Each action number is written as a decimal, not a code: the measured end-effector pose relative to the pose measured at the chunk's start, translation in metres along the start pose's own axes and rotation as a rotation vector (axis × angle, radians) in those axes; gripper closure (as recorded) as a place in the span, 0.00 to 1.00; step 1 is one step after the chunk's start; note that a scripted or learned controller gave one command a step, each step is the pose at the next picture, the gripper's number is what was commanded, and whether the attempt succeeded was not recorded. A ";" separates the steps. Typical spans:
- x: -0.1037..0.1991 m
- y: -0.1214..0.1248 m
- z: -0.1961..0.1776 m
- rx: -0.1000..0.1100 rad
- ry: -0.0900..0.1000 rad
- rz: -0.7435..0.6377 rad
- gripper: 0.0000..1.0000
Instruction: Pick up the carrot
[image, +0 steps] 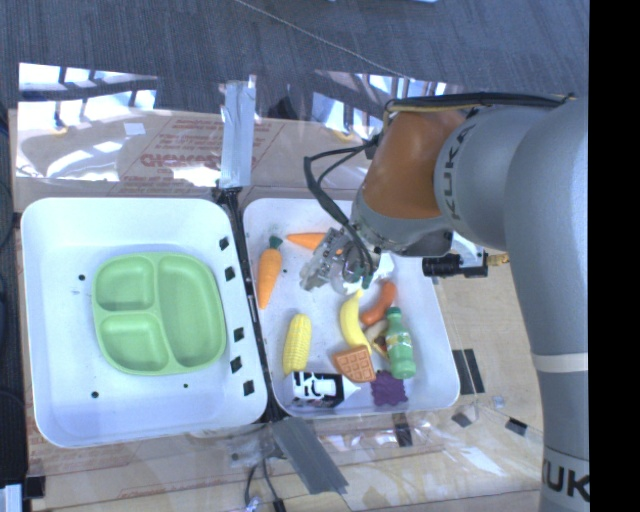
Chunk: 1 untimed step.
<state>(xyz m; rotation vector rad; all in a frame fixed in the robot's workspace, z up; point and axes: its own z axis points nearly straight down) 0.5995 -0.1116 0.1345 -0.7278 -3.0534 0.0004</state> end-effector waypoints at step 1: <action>0.048 0.078 -0.057 -0.001 -0.001 0.275 1.00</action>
